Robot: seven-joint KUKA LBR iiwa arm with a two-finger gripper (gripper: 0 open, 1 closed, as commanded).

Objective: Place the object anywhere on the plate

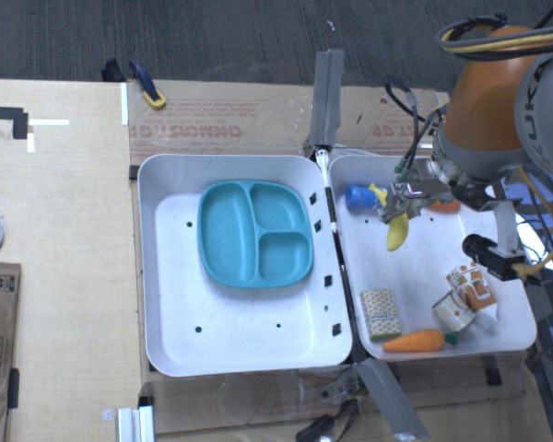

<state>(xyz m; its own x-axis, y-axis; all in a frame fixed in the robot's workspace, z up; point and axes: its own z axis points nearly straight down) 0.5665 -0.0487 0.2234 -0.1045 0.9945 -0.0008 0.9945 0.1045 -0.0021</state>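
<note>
Gripping the banana (397, 233) in the gripper (396, 212) over the right bin (516, 339), upper right of centre, I judge it wants a steady lift, then a carry left to the plate (255, 233).

The blue three-compartment plate (255, 234) lies bare, open from above. The upright divider (329, 238) between the bins bars a low crossing.
</note>
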